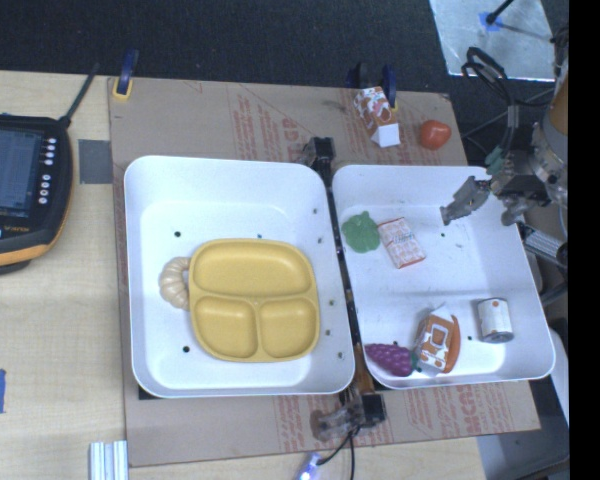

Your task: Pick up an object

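Note:
My gripper [485, 208] hangs over the far right part of the right bin [520, 268], open with nothing between its fingers. In that bin lie a green vegetable toy [360, 232], a red-and-white packet [401, 242], a small tin can [494, 320], an orange packet [438, 342] and a purple grape bunch [388, 358]. The packet and green toy sit to the gripper's left; the can is nearer the front, below it.
The left bin [150, 198] holds a yellow divided plate [252, 298] and a beige ridged item [174, 281] against its left side. Behind the bins stand a small carton [375, 111] and a red tomato [434, 133]. A teach pendant [15, 188] lies far left.

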Available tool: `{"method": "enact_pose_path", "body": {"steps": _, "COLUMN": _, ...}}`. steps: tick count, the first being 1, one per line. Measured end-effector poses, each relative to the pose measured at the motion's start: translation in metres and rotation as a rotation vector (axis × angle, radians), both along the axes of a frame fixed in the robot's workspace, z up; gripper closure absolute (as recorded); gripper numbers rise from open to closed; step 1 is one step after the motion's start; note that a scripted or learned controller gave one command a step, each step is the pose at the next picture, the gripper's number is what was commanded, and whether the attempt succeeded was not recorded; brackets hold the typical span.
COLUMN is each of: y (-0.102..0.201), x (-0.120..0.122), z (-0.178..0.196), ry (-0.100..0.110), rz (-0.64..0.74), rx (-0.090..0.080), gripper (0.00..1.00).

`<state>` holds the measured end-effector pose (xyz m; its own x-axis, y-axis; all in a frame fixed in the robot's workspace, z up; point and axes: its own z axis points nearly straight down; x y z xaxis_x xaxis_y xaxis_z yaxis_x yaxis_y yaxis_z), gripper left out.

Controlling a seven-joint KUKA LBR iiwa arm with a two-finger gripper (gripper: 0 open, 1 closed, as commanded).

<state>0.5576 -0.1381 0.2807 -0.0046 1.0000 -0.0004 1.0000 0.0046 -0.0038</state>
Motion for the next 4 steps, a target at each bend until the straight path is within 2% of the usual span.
{"method": "enact_pose_path", "body": {"steps": 1, "y": -0.001, "x": 0.079, "z": -0.100, "ry": 0.003, "rz": 0.002, "rx": -0.001, "gripper": 0.00}}
{"method": "enact_pose_path", "body": {"steps": 2, "y": -0.013, "x": 0.060, "z": -0.185, "ry": -0.005, "rz": -0.001, "rx": 0.000, "gripper": 0.00}}
{"method": "enact_pose_path", "body": {"steps": 3, "y": 0.023, "x": 0.034, "z": -0.189, "ry": 0.001, "rz": 0.002, "rx": 0.000, "gripper": 0.00}}
{"method": "enact_pose_path", "body": {"steps": 4, "y": 0.022, "x": 0.034, "z": -0.179, "ry": 0.004, "rz": 0.005, "rx": -0.002, "gripper": 1.00}}
